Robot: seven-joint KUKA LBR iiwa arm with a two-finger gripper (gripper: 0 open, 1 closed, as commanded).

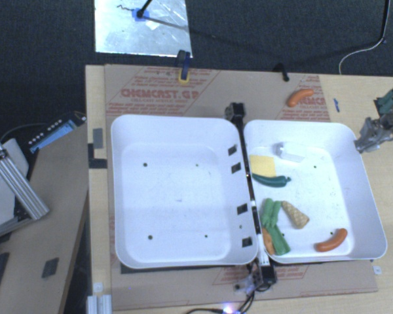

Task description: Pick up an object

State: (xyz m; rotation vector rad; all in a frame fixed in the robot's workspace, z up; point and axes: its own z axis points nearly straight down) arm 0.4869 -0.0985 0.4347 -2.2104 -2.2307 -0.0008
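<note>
Sausage (331, 240) lies near right bin's (370, 195) front edge; end effector (380, 133) state unclear.

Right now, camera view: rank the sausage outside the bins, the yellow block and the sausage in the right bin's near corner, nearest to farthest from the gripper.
1. Sausage outside the bins, on the board beyond the right bin, nearest the gripper.
2. Sausage in the near corner, right bin.
3. Yellow block, by the bins' divider.

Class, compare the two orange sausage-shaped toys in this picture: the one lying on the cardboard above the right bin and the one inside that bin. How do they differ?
The upper sausage lies on the cardboard, outside the right bin; the lower sausage lies inside that bin, near its front right corner. The upper one looks shorter and paler orange; the lower one looks longer and redder. Both are slightly curved and tilt up to the right.
</note>
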